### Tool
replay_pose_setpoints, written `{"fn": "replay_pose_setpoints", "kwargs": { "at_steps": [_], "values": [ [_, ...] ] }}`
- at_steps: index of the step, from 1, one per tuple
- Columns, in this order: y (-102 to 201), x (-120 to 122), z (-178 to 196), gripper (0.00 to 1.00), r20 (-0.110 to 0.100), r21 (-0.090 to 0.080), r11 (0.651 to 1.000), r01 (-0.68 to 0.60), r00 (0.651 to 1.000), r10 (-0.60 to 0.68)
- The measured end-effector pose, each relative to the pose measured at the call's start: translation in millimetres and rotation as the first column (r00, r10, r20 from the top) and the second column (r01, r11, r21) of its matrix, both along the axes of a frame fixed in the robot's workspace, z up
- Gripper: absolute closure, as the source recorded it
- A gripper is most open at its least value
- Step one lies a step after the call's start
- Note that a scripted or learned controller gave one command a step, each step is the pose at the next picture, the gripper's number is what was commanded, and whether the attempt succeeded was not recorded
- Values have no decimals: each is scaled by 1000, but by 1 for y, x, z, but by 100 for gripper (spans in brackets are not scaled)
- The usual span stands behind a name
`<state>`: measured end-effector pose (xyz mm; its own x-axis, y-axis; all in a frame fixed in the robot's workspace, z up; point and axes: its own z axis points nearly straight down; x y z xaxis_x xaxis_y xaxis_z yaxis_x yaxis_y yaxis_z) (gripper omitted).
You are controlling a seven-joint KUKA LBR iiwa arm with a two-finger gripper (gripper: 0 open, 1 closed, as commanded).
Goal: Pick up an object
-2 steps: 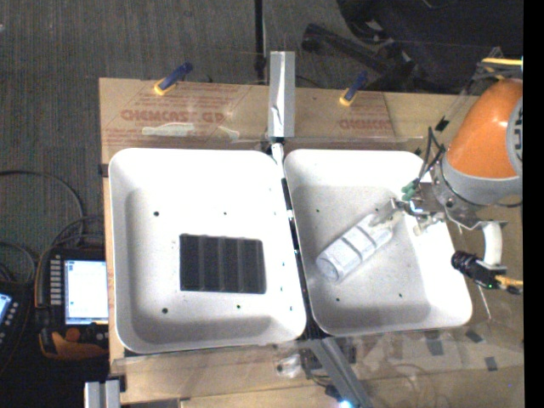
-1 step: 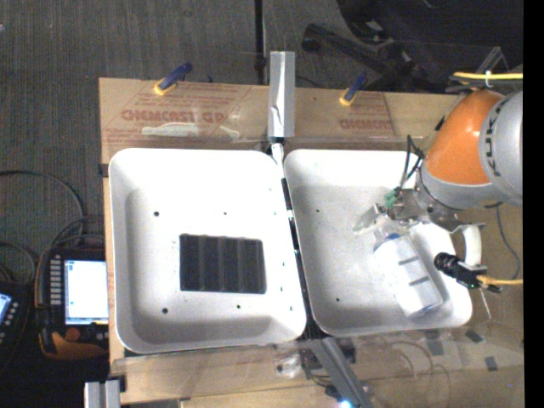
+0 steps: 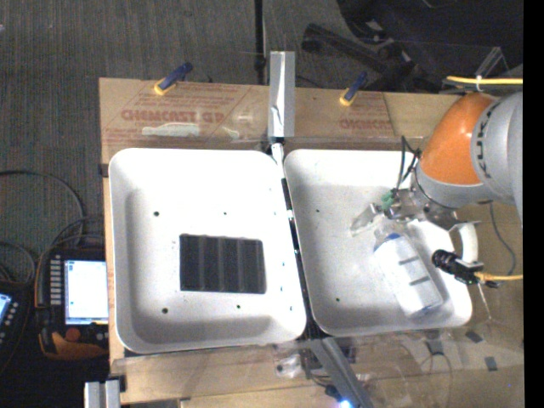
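A clear plastic bottle lies on its side in the right bin, toward that bin's near right corner, its length running slantwise. Just above its upper end a small bit of clear plastic with a green spot sits by the arm's wrist, too blurred to name. The gripper hangs low over the bin right at the bottle's upper end; from here I cannot tell whether it is parted or closed, or whether it has hold of anything. The grey arm with its orange band leans in from the right. In the left bin a dark ribbed rectangular block lies flat near the middle. Both white bins sit side by side on a brown board, held at its far edge by two blue and yellow clamps. Grey carpet spreads around the bench, with a handheld control pendant on the floor to the left and a black chair base beyond.
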<state>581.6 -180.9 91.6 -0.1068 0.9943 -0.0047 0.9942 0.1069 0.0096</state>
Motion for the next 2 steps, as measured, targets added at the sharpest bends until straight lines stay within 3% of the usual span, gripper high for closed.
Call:
{"fn": "replay_pose_setpoints", "kwargs": {
  "at_steps": [1,2],
  "values": [
    [1,2,11,100,7,2,1000,-1,1000,1],
    [1,2,11,0,7,2,1000,0,1000,0]
  ]
}}
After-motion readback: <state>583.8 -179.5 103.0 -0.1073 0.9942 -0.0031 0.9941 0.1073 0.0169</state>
